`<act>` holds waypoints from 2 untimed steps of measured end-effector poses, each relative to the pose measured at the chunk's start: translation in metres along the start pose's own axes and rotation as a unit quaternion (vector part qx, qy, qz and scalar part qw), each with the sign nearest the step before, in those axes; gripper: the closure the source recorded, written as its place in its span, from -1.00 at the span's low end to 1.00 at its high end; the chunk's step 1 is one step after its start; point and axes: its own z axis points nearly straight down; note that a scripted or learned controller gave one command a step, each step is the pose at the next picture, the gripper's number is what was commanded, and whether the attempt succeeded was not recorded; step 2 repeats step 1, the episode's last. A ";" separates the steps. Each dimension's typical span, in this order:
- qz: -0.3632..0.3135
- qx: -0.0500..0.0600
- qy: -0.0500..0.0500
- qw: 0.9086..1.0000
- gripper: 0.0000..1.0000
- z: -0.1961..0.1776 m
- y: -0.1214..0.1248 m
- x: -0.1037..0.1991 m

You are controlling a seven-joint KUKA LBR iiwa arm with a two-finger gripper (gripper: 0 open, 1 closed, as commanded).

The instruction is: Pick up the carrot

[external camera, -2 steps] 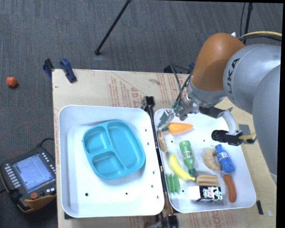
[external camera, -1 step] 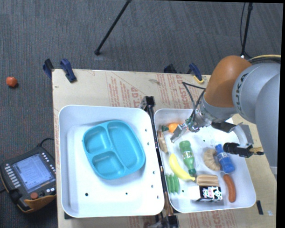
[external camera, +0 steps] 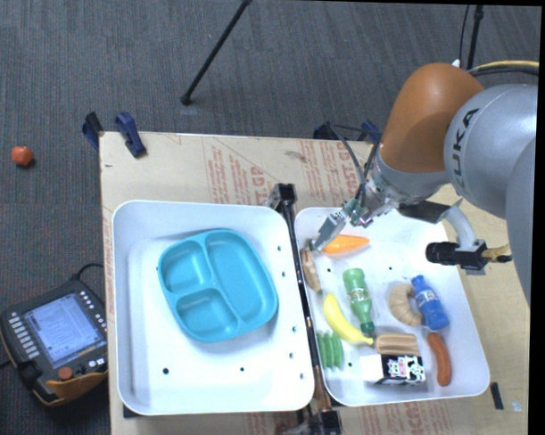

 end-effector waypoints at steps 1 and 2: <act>0.085 0.002 0.001 0.996 -1.00 0.002 0.007 0.013; 0.085 0.002 0.001 0.996 -1.00 0.002 0.007 0.013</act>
